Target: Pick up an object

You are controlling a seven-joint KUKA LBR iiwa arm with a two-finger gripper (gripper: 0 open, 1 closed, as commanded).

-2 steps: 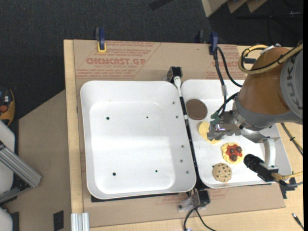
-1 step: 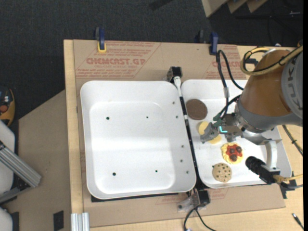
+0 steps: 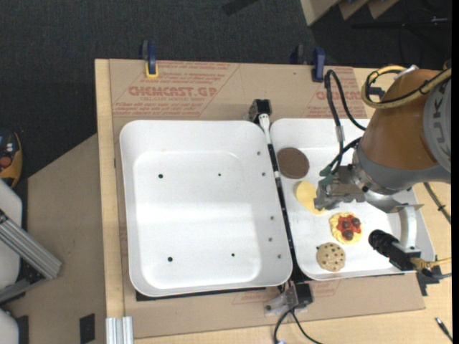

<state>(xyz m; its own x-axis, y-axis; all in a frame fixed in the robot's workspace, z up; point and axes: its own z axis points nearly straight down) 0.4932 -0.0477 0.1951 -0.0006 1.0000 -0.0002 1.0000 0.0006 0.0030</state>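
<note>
The camera view shows the gripper (image 3: pixel 324 194) low in the right bin (image 3: pixel 315 131), directly over a pale yellow piece (image 3: pixel 306 194) that lies partly under it, probably the chosen object. Whether the gripper is clenched or released I cannot tell. Just beyond it lies a brown disc (image 3: pixel 292 163); nearer, a small tart with red berries (image 3: pixel 346 227) and a cookie (image 3: pixel 330 256). The left bin (image 3: pixel 136 192) is well apart.
</note>
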